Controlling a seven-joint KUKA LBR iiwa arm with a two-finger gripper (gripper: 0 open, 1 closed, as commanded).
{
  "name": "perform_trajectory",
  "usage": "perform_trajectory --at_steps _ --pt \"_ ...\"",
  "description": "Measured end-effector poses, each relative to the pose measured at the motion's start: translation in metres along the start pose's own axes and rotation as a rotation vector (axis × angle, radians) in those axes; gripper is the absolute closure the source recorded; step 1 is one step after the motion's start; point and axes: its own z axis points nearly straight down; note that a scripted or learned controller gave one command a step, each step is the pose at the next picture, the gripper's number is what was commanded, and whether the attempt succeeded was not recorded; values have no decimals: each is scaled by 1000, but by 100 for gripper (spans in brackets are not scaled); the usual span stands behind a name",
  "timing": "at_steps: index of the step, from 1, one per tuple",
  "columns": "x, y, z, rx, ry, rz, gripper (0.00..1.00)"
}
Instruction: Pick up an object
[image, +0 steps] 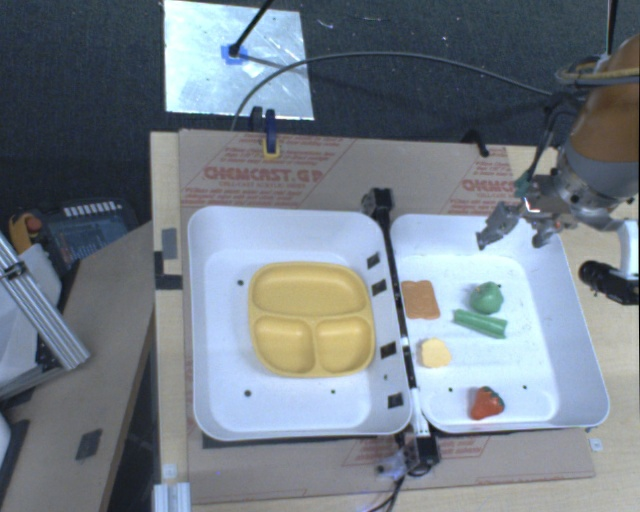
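Observation:
The right bin (560, 300) holds a green round fruit (487, 297), a green pod (480, 323), an orange-tan flat piece (420, 299), a small yellow piece (434, 353) and a red strawberry-like piece (487, 402). My gripper (517, 231) hangs over the far right part of that bin, above and a little right of the green fruit. Its two fingers stand apart, open, with nothing between them.
A yellow three-compartment plate (308, 318) lies in the left bin (215, 300). A black divider (390, 300) runs between the bins. Cables cross the dark floor behind the bench, and a shiny metal sheet (235, 58) lies at the back left.

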Motion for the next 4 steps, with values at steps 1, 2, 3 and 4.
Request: perform_trajectory --at_steps 1,2,3,4 --pt "0 2 -6 -10 -1 -2 0" --pt "-5 1 55 -5 -1 1 0" --pt "1 6 101 -6 -1 -3 0" --pt "3 4 163 -6 -1 0 0"
